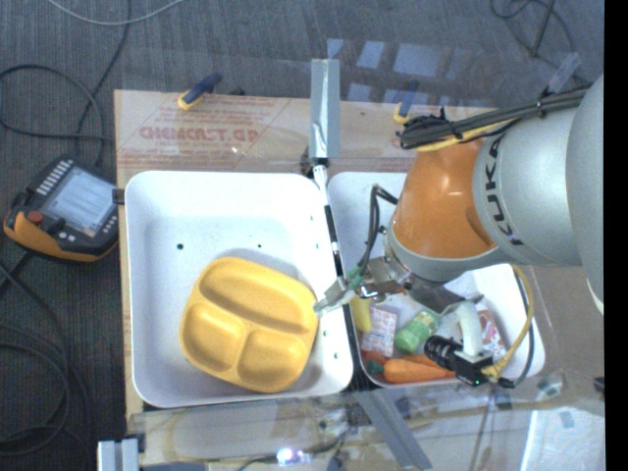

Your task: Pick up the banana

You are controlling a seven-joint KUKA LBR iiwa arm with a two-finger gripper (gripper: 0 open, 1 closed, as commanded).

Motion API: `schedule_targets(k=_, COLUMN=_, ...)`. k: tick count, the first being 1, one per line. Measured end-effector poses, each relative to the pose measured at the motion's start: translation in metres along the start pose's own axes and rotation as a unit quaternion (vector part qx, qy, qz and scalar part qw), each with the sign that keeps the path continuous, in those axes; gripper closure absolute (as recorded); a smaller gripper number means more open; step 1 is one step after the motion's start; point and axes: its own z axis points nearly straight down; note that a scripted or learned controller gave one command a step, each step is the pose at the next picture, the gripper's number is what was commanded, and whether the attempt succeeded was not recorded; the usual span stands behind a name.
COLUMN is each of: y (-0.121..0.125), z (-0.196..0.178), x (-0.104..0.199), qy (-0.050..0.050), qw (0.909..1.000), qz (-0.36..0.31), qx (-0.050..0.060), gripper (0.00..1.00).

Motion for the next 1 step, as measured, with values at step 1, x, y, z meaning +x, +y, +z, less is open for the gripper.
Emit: schedule_targets(k=1, y=0.0092, z=0.0004, x=0.0082, qy=0.0, qw=0.9999, qz=0.014, qx=0.001, gripper=0.0)
